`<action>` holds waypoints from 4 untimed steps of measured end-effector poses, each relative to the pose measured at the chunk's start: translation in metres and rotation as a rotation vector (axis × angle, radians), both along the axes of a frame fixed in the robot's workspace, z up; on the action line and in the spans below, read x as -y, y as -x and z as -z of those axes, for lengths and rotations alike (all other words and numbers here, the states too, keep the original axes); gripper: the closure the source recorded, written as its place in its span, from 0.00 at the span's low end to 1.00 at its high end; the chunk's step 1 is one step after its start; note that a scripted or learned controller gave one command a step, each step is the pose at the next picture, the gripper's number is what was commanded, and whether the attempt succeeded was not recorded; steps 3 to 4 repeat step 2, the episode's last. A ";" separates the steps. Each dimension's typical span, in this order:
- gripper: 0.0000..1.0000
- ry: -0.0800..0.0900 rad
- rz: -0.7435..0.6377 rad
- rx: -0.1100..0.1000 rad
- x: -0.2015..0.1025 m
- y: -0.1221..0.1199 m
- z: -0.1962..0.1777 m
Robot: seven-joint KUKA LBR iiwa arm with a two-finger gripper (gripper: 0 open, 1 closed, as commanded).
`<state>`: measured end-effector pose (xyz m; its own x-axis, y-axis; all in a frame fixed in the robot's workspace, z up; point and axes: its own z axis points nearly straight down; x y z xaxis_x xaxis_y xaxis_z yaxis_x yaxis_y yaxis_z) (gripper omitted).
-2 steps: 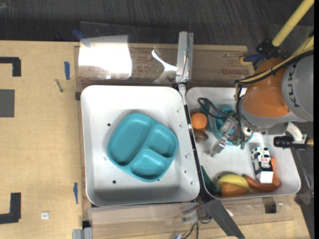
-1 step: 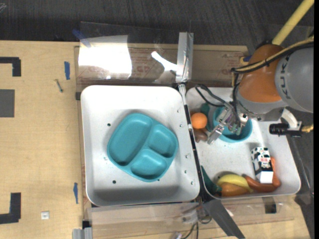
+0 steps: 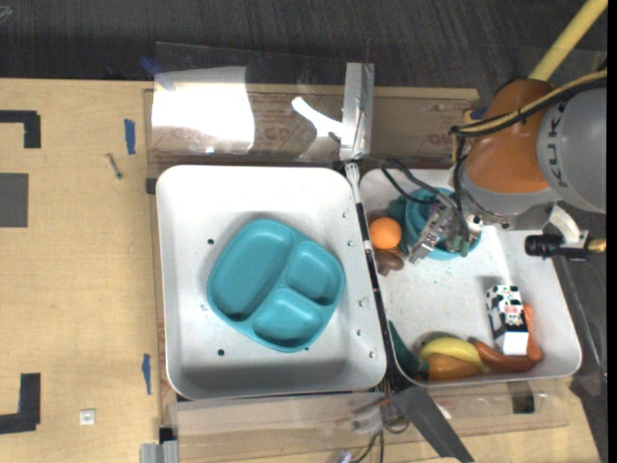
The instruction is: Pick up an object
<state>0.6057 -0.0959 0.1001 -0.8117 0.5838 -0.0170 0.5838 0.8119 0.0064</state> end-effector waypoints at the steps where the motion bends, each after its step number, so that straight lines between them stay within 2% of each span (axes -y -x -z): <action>1: 1.00 -0.009 0.266 -0.041 -0.006 -0.042 0.012; 2: 1.00 0.004 -0.176 -0.011 0.022 -0.009 0.010; 4: 1.00 0.004 -0.176 -0.011 0.022 -0.009 0.010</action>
